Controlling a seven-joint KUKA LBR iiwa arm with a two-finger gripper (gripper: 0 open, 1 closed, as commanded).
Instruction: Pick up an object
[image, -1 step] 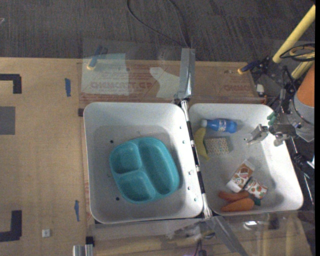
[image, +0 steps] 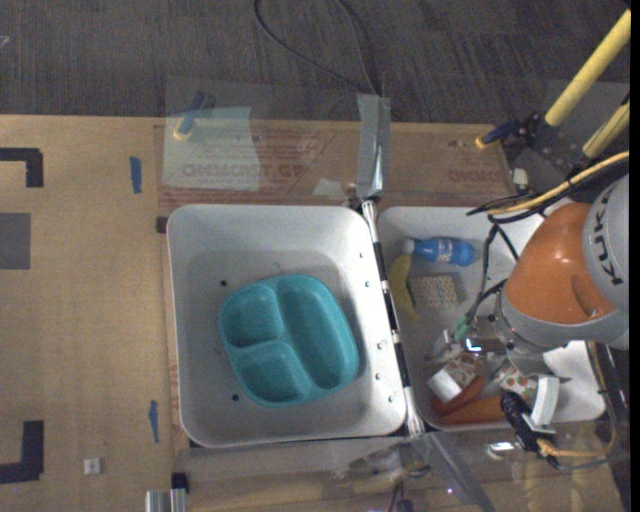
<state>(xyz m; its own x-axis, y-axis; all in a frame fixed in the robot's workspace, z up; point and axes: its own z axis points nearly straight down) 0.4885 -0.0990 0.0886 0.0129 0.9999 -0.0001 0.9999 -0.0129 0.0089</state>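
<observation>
Gripper (image: 478, 350) hovers near blue bottle (image: 441, 250), lying left-right.

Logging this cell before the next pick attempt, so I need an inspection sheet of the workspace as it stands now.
Surface: wooden bench with blue tape marks.
Job's things: right bin holds a blue bottle, a yellow item, an orange item and small packets.
Clutter: left bin holds a teal divided tray.
Grippers: tool low over the right bin; finger state unclear.
Cables: black cable on the floor; yellow and black leads near the arm.
Surroundings: dark carpet.
</observation>
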